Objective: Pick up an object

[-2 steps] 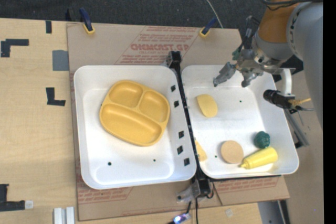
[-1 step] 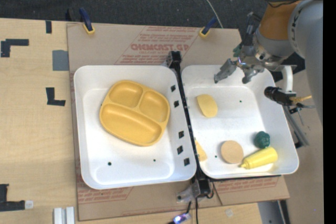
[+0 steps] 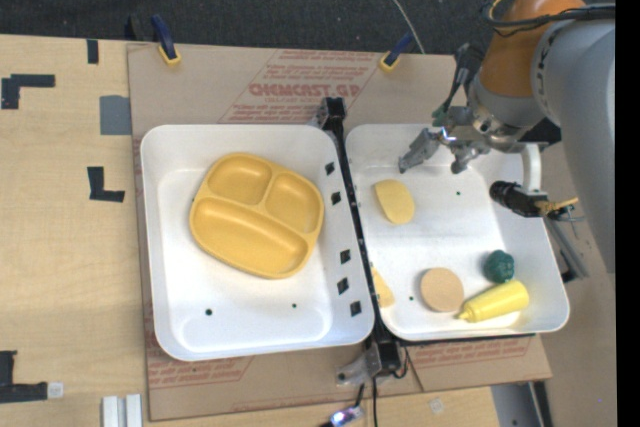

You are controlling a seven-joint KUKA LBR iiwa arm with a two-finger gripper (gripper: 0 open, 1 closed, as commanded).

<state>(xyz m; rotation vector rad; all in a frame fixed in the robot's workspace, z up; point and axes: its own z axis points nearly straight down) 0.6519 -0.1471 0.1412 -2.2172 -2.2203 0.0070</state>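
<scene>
My gripper hangs over the back of the right bin, its two fingers spread open with nothing between them. A pale yellow oval piece lies just below and left of the fingers. Nearer the front of that bin are a tan round disc, a yellow bottle-shaped toy and a dark green lump. A small yellow-orange piece rests against the bin's left wall.
The left bin holds a yellow divided plate. A black divider strip runs between the bins. The arm's grey body and orange band fill the right side above the right bin.
</scene>
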